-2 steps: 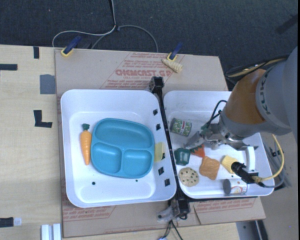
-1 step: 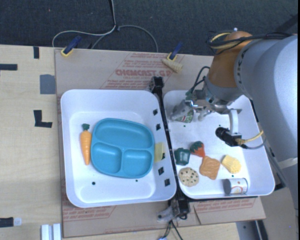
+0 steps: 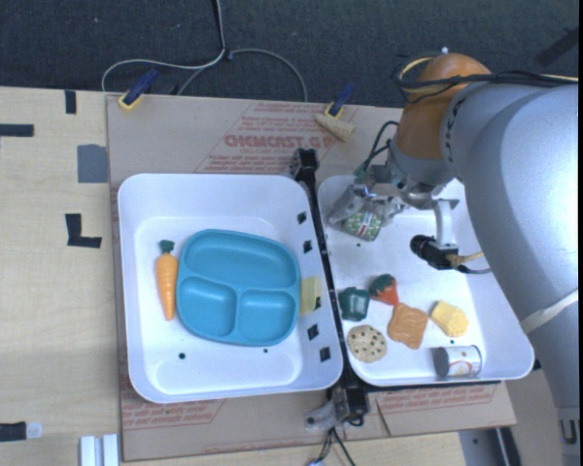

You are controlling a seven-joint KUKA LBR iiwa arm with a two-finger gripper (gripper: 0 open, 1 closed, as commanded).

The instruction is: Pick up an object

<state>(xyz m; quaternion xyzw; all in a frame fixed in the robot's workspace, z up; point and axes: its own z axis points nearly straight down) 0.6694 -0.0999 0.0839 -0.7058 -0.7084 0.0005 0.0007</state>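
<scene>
The gripper (image 3: 367,200) blurs over a green-speckled object (image 3: 361,223) in the right bin (image 3: 496,357); its grip cannot be told.

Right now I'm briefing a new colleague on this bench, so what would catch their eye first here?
The big grey arm with its orange band fills the right side, its gripper low over a crumpled green-and-clear packet at the right bin's far end. In the left bin a bright blue divided plate lies beside an orange carrot.
</scene>
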